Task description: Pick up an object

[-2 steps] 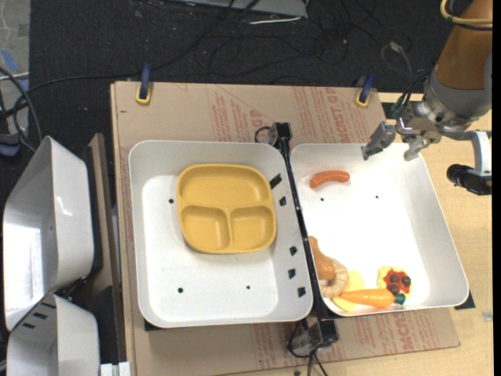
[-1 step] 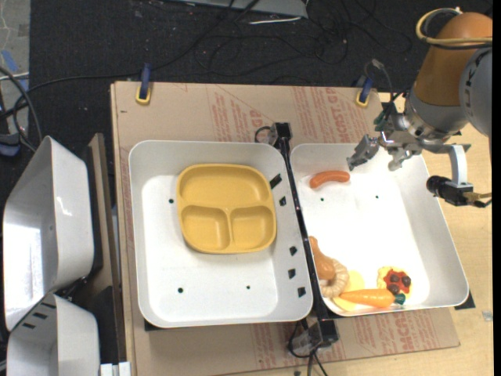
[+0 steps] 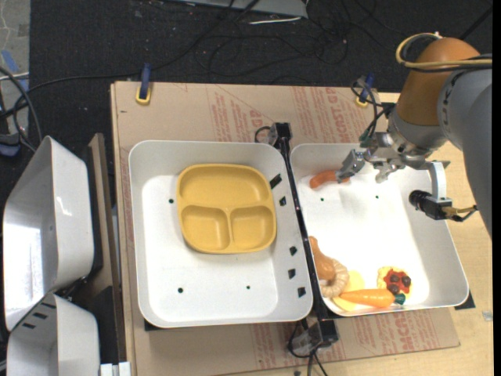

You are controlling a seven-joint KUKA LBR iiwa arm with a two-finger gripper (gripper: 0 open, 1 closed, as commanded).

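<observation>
I read the metal two-finger pincer as hovering over the right-hand white plastic bin, near that bin's 11 o'clock corner. Its fingers stand apart with nothing between them. The nearest candidate, a small orange sausage-shaped toy, lies just beside the left fingertip, close against the bin's back wall.

Risk, in my judgement: that toy sits tight to the wall and the black divider strip between the bins, so a descending finger could strike the rim or nudge the toy away instead of straddling it. A round, slick shape may also squirt out on closing.

Other pieces crowd the bin's 7 o'clock corner — a tan shrimp-like toy, a long orange carrot-shaped toy and a yellow piece with red and dark spots. They touch or overlap, so a clean single grasp there looks doubtful.

Open room: the bin's centre is bare floor. The left-hand white plastic bin holds a yellow three-compartment plastic tray — broad, flat and poor for pinching.
</observation>
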